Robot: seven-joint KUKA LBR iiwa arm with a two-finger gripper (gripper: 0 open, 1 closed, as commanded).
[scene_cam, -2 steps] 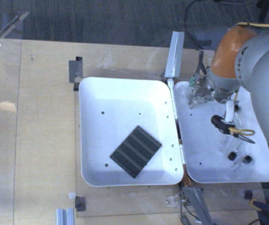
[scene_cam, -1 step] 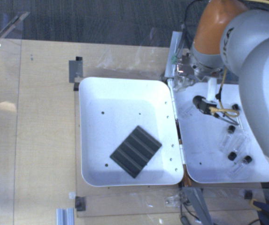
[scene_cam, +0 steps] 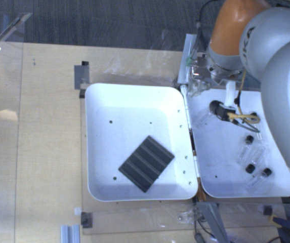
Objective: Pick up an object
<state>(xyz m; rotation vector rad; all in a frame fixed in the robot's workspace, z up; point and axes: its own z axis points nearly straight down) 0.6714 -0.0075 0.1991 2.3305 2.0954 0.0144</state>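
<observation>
A dark grey ribbed rectangular block (scene_cam: pixel 147 163) lies at a slant in the front half of the left bin (scene_cam: pixel 99 135). Small clear vials with black caps (scene_cam: pixel 251 167) lie in the front right part of the right bin (scene_cam: pixel 220 181). My gripper (scene_cam: pixel 198 83) hangs low over the back left corner of the right bin, close to the wall between the two bins. It is well apart from the block and from the vials. The orange band and grey arm above it hide the bin's right side.
A grey metal upright (scene_cam: pixel 187 59) stands just behind the bins next to the gripper. Small black clamps (scene_cam: pixel 83 75) sit at the left bin's outer corners. Bare wooden bench (scene_cam: pixel 33 135) lies to the left.
</observation>
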